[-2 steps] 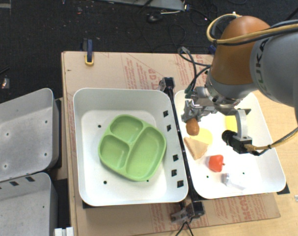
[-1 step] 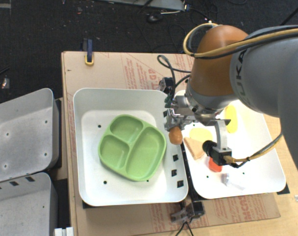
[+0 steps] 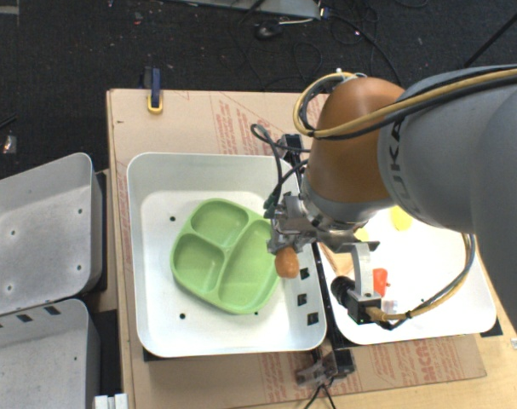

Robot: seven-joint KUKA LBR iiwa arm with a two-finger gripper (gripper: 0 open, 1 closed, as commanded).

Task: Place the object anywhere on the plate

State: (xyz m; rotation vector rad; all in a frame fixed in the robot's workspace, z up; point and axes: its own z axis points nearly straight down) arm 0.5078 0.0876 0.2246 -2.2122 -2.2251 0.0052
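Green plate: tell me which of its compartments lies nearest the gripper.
The long compartment on the green plate's right side, next to the gripper and the small brown object below it; the other two compartments sit further left.

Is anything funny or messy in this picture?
Nothing looks spilled or broken. The green plate lies flat in the left bin, turned a bit crooked to the walls. A small brown object sits under the gripper, at the plate's right edge.

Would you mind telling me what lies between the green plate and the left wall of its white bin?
In the camera view, just bare white bin floor lies between the green plate and the bin's left wall, broken by two small dark holes.
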